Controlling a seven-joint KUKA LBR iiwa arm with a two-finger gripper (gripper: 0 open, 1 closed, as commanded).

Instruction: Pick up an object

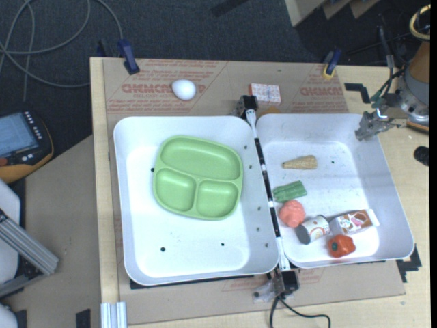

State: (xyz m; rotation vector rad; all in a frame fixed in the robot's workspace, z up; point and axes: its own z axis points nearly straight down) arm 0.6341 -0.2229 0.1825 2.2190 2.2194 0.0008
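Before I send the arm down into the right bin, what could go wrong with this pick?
1. The pink lump, can, packet and red piece crowd together near the right bin's front edge, so a descent may nudge or catch two at once.
2. The green stick lies against the divider, leaving little room.
3. The gripper sits at the bin's far rim and could clip it.

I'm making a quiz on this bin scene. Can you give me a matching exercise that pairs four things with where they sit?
Things:
1. green divided plate
2. white egg
3. red tomato
4. gripper

Places:
A. on the cardboard behind the left bin
B. right bin, near front corner
C. in the left bin
D. over the right bin's far right corner

Pairs: 1-C, 2-A, 3-B, 4-D
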